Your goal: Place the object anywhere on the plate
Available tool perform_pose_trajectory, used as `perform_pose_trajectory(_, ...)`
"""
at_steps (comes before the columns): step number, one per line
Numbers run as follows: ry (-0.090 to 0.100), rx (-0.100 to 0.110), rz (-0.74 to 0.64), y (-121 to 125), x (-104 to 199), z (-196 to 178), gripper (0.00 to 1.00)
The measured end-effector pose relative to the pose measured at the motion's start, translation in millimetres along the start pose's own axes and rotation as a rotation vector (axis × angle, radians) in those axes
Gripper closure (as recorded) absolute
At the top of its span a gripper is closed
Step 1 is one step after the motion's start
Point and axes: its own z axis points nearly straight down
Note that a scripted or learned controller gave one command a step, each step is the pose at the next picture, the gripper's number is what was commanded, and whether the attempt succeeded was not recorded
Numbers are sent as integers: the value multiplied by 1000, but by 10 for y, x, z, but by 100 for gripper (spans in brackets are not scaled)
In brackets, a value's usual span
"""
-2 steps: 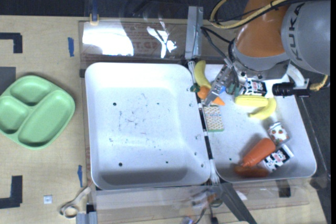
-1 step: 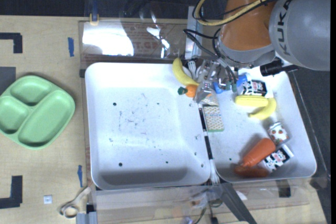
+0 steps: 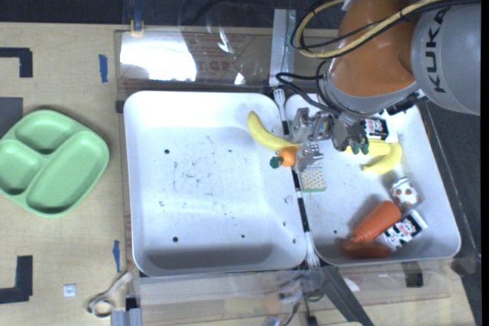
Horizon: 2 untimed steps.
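White bins (image 3: 153,225), hand (image 3: 308,158) over divider

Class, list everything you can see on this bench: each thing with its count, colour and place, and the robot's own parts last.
Bins: 2, white, side by side; left bin, right bin.
Plate: 1, green, divided, on the bench left of the bins.
Bananas: 2, yellow; one at the left bin's right edge, one in the right bin.
Carrot: 1, orange, right bin's lower part.
Small orange piece: 1, at the divider, below the gripper.
Arm: 1, grey and orange, from the right.
Gripper: 1, over the divider.
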Motion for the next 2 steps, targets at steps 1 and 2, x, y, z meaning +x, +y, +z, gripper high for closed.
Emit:
perform_pose_trajectory(1, -7, 0, -309, 173, -447, -12, 100)
perform_pose_trajectory(2, -16, -3, -306, 179, -467, -130, 100)
